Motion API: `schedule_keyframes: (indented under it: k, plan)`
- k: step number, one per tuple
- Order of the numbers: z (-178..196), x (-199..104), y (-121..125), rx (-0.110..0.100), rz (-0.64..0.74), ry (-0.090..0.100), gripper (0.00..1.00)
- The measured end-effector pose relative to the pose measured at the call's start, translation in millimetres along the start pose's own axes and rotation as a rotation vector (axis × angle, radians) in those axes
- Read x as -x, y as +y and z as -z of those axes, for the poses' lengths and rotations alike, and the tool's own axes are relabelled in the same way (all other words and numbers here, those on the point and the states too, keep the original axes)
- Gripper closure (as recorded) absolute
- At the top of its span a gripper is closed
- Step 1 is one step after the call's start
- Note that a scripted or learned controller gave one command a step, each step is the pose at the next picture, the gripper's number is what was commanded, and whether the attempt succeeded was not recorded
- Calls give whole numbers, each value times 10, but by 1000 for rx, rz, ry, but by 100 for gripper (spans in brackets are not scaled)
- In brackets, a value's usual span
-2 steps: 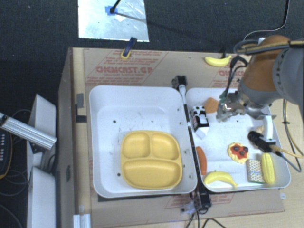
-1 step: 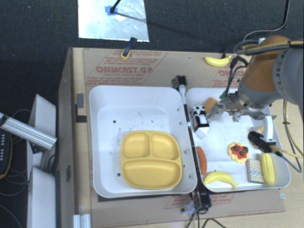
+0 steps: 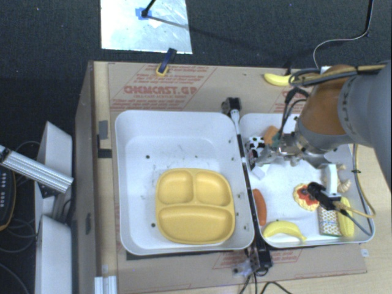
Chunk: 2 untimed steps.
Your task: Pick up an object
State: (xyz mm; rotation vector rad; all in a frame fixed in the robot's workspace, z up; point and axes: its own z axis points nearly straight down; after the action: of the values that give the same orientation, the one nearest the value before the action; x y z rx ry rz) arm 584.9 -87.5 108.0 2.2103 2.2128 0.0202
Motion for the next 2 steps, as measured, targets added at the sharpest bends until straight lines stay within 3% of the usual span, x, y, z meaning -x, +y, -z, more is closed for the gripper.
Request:
schedule_keyframes:
  k: [1, 2]
  plan:
    - [-52, -27, 336, 12, 1, 0, 0]
    - [-91, 7, 799, -4, -1, 4, 0]
